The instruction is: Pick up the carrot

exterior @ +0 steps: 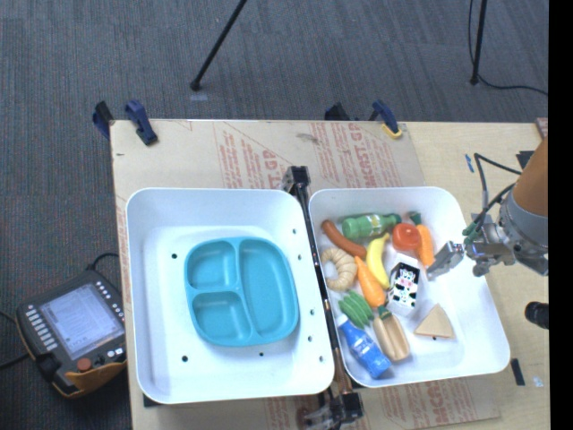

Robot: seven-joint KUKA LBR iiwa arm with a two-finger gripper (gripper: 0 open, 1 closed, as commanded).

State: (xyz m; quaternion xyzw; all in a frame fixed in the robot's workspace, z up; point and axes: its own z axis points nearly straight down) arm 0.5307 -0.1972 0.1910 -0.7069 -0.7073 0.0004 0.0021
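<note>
The carrot (367, 283) is a slim orange piece with a green leafy end, lying in the right bin (479, 330) between the banana (378, 260) and the pale pretzel (340, 269). A second tapered orange piece (424, 245) lies further right, beside a round orange-red fruit (406, 236). My gripper (448, 259) hangs over the right side of this bin, just right of that second orange piece and well right of the carrot. Nothing shows in its grasp.
Also in the right bin are a green bottle (369, 226), a sausage (342, 237), a black-and-white carton (405, 287), a blue bottle (365, 348), a bread stick (392, 337) and a tan wedge (436, 323). The left bin (152, 240) holds a blue divided plate (240, 291).
</note>
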